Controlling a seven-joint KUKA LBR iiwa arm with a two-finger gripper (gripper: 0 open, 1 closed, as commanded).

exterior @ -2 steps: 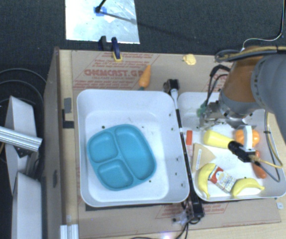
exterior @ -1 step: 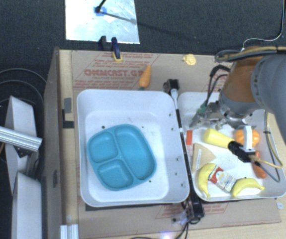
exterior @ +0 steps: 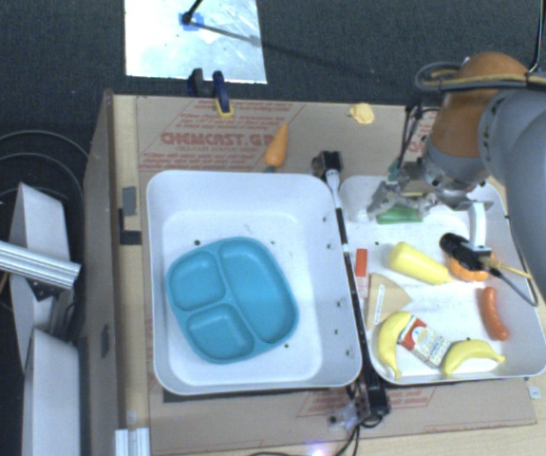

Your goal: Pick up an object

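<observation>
Grey and metallic, the gripper [exterior: 401,196] was seen low over a flat green block [exterior: 398,215] in the right bin's [exterior: 524,342] far left corner; whether anything was gripped could not be told. "CHEMCAST" was printed in red on the cardboard [exterior: 206,141].

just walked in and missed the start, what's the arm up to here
The grey arm reaches in from the right, and its gripper is low over the far left corner of the right bin, just above a green item. Nothing can be seen held in it. A yellow piece, a sausage and a small box lie untouched in the same bin. The left bin holds a blue tray.
</observation>
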